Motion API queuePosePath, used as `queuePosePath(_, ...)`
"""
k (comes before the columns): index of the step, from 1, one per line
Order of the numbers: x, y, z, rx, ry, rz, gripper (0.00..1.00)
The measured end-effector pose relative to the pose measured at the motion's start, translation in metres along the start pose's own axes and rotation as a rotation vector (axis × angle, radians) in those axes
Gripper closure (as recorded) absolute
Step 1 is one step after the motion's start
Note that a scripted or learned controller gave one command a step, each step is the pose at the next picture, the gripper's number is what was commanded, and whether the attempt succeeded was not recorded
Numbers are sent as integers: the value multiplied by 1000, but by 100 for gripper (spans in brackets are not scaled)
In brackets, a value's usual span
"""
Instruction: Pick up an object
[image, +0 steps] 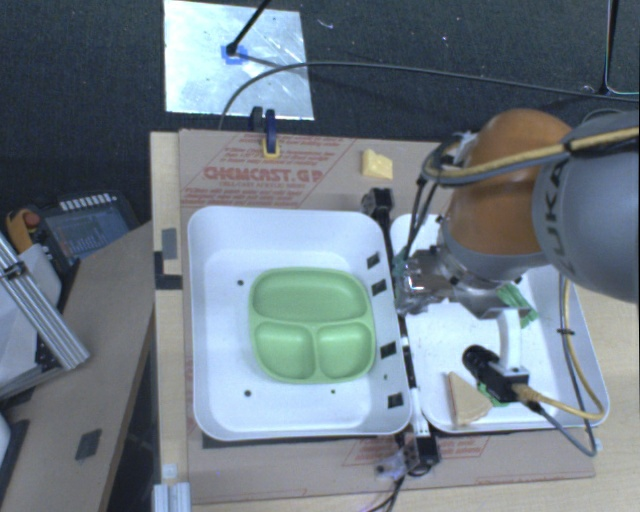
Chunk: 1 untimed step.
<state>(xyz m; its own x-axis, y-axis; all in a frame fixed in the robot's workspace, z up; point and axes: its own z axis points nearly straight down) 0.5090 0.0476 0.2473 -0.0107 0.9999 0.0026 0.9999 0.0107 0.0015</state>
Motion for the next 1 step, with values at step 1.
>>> queuePosePath(1,44,-11,10,1,0,1,100)
